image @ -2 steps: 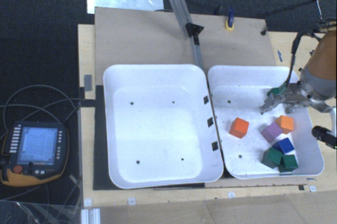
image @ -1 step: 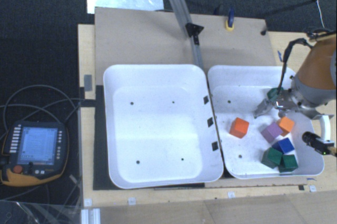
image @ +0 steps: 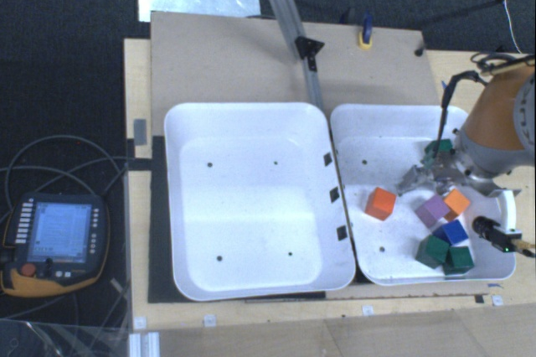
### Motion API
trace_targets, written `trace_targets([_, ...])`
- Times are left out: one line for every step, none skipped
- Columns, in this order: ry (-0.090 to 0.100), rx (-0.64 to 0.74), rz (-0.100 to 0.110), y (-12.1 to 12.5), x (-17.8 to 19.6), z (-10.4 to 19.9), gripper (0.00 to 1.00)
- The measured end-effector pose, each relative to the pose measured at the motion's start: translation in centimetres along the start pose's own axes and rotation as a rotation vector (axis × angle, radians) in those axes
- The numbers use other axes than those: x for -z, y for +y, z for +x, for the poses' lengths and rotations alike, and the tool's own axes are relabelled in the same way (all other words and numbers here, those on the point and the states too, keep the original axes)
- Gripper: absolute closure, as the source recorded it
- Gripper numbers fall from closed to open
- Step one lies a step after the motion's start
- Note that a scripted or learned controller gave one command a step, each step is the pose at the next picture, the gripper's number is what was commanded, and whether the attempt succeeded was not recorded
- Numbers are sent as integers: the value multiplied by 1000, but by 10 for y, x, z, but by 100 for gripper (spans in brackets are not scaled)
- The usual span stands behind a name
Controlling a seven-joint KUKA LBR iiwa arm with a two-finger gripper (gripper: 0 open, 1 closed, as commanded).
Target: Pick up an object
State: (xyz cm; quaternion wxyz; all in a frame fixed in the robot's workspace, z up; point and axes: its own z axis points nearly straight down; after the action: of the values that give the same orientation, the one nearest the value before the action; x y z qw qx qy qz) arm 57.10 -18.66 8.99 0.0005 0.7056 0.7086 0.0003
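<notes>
Approach step in hand: claw [image: 425,177] is lowered inside the right bin [image: 362,125], near its far right side; whether it is released or clenched cannot be told. Candidate objects lie in the bin's near right corner: orange cube [image: 380,203] apart, purple cube [image: 433,211] just beside the claw. Next move, judged: centre over one cube, then close.

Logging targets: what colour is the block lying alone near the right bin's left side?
Orange; the block shows plainly in the camera view, apart from the cluster.
</notes>
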Motion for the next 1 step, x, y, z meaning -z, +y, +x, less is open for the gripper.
trace_targets([0,1,-3,1,12,0,100])
